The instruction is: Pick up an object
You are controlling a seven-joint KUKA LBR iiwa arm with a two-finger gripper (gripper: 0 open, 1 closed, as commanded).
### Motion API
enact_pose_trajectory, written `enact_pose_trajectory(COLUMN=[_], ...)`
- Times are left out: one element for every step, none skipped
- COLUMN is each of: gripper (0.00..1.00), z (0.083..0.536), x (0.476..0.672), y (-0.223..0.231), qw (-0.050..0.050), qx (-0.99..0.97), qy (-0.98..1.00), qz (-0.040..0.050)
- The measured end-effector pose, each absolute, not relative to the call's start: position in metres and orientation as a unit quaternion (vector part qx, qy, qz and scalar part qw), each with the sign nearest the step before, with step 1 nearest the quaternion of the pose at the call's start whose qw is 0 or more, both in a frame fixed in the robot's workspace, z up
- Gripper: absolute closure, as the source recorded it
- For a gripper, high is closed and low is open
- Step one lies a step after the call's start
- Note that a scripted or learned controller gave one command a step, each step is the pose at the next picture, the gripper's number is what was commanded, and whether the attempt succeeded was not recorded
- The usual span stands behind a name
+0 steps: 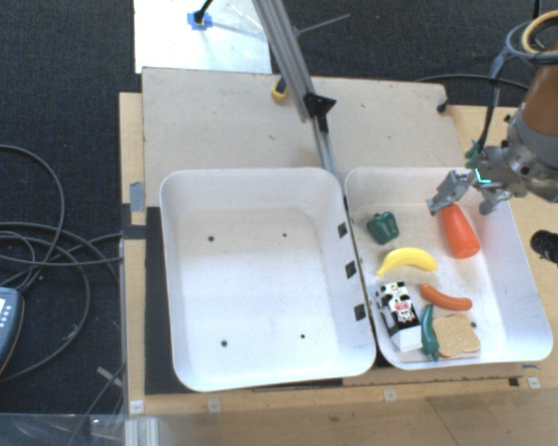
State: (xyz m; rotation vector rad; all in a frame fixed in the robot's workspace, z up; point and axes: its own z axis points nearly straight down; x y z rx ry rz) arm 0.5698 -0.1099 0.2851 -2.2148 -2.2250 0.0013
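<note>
camera view. two shallow white plastic bins side by side on the bench. left white bin (181, 203), centre of the frame, holds nothing i can make out beyond a few dark specks on its floor. right white bin (525, 291), right of centre, carries all the objects.

contents of the right bin: small dark green pepper-shaped toy (382, 227) near its upper left; curved yellow plastic banana (407, 261) just below that; orange-red carrot-like cone (461, 231) toward the upper right; slim red-orange sausage shape (445, 297) lower down; black-and-white cow-patterned carton (398, 312) near the dividing wall; tan slice of toy bread (458, 335) at the bottom, with a thin green pod (429, 333) touching its left edge.

grey arm with orange band enters at the upper right. two-finger gripper (470, 192) hangs over the top of the right bin, fingers spread, one to each side of the cone's upper end. nothing pinched between them; whether they touch the cone i cannot tell.

judgement: the cone looks the likely target, not yet grasped. risks from here: the cone lies tilted and tapers, so closing fingers may squeeze it out sideways; the grip is near one end, so it could pivot and drop on lifting; the far bin wall is near, and a finger could catch it.
</note>
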Motion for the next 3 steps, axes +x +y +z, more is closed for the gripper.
enact_pose_trajectory(gripper=[0.0,0.0,0.0], z=[0.287,0.239,0.184], x=[0.57,0.569,0.565], y=[-0.11,-0.101,-0.091], qw=[-0.001,0.001,0.002], qx=[-0.706,-0.707,-0.707], qy=[-0.708,-0.708,-0.707], qz=[-0.0007,0.0007,0.0011])
